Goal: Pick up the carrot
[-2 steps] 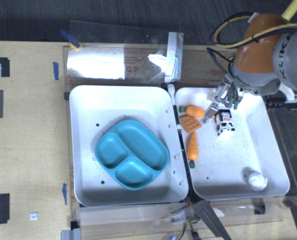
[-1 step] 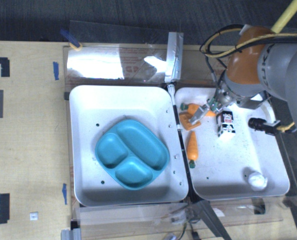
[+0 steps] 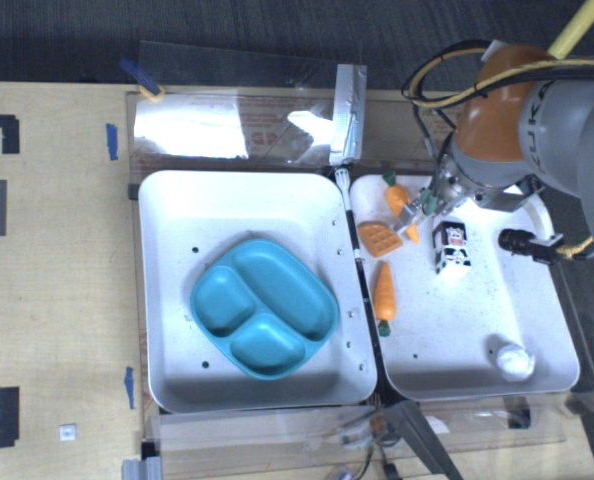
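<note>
The carrot (image 3: pixel 384 294) lies in the right bin (image 3: pixel 537 368) against its left wall, long axis running near-to-far, clearly nearer and to the left of the gripper (image 3: pixel 418 211), which hangs perhaps over the waffle-like toy (image 3: pixel 379 239).

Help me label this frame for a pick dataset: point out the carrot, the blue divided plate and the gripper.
carrot (image 3: pixel 384 293): camera view, middle of its orange body, by the right bin's left wall.
blue divided plate (image 3: pixel 277 283): camera view, on the ridge between its compartments.
gripper (image 3: pixel 418 213): camera view, at the fingertips, over the right bin.
</note>
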### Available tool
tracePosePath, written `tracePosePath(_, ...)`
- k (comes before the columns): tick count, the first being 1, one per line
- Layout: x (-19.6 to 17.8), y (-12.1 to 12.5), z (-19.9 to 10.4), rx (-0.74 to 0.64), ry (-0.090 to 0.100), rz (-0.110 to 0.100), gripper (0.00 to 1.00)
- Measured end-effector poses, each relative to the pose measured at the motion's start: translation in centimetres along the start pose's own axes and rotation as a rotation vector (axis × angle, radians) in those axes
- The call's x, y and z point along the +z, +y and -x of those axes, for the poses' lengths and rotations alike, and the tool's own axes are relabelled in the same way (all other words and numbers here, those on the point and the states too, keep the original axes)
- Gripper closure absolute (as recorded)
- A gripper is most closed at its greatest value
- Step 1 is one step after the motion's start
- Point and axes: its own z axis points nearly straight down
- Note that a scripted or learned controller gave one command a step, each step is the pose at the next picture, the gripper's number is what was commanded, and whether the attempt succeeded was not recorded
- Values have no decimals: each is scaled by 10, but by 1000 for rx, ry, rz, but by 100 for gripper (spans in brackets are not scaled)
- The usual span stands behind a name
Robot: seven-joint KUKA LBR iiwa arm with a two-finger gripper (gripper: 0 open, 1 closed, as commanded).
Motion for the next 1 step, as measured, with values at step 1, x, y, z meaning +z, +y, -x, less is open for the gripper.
tracePosePath(1,-79,45,-49,65,8,-13,100)
